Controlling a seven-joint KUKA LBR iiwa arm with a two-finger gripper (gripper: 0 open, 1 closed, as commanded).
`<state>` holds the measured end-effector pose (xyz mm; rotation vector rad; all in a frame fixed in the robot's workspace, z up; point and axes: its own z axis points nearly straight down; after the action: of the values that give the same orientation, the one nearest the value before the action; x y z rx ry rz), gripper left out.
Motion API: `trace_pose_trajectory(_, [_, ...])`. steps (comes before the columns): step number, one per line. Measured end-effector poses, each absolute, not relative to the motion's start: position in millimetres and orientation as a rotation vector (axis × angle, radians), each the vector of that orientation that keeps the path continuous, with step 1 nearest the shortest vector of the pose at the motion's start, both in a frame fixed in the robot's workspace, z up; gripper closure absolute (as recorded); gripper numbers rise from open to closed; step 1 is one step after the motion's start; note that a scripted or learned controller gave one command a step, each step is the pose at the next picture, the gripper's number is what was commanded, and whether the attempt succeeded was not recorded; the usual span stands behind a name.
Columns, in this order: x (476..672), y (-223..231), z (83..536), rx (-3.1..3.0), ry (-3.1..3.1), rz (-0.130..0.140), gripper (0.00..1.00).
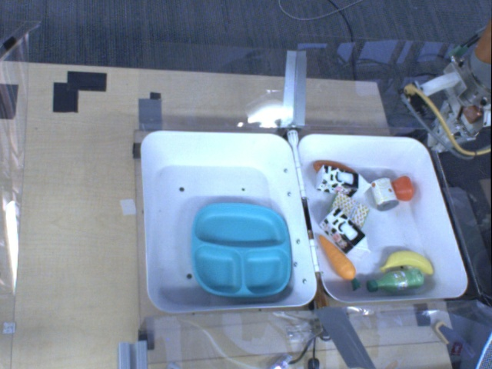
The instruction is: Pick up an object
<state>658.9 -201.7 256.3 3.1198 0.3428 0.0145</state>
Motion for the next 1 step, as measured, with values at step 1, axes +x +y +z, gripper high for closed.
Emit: trace_pose_trajectory(1, [660.9,-165.1,237.9,3.113,0.421,0.006,1.00])
